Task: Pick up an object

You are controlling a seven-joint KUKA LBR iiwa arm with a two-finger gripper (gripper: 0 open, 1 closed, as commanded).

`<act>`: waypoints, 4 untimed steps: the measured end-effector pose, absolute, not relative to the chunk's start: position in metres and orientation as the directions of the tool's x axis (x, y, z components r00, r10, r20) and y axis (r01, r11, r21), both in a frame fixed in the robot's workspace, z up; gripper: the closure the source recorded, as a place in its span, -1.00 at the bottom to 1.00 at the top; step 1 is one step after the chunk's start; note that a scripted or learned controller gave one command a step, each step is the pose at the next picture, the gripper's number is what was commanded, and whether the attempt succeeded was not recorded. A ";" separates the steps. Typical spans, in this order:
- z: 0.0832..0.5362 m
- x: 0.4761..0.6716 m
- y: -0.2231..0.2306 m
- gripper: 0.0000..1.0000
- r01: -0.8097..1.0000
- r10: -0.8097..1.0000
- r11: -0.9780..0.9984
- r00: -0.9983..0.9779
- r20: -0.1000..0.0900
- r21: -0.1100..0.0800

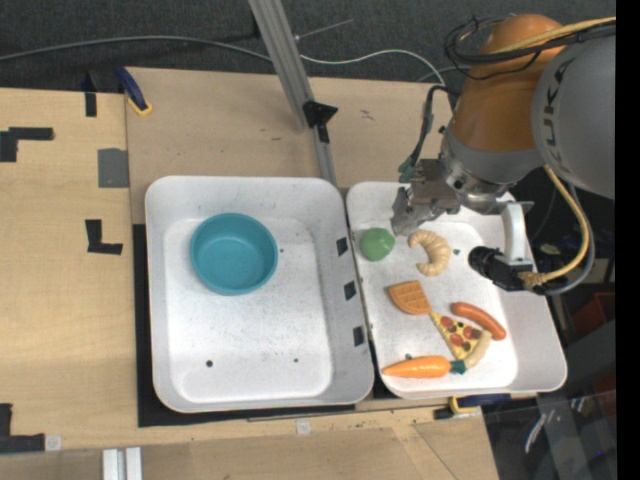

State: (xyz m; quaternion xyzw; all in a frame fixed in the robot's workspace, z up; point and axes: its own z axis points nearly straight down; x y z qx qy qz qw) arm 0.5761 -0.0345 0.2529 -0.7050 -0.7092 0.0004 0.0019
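Note:
My gripper (408,220) hangs over the far part of the right bin (535,368). It stands just above and between a green ball (376,244) on its left and a tan croissant (434,251) on its right. Nearer the front of that bin lie an orange wedge (408,296), a pizza slice (460,336), a red sausage (479,319) and a carrot (418,368). Nothing shows lifted off the bin floor.
A blue bowl (234,253) sits in the far left of the left bin (260,368). A grey metal post (290,58) rises behind the gap between the bins. The arm's bulky wrist and black cable (510,268) overhang the right bin's far right side.

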 end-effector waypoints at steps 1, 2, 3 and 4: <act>0.252 0.544 0.008 1.00 1.000 1.000 0.005 -0.005 0.002 -0.004; 0.248 0.527 0.052 1.00 1.000 1.000 0.006 -0.006 0.000 -0.004; 0.223 0.502 0.100 1.00 1.000 1.000 0.006 -0.006 0.001 -0.007; 0.224 0.503 0.097 -1.00 1.000 1.000 0.001 -0.001 0.000 -0.003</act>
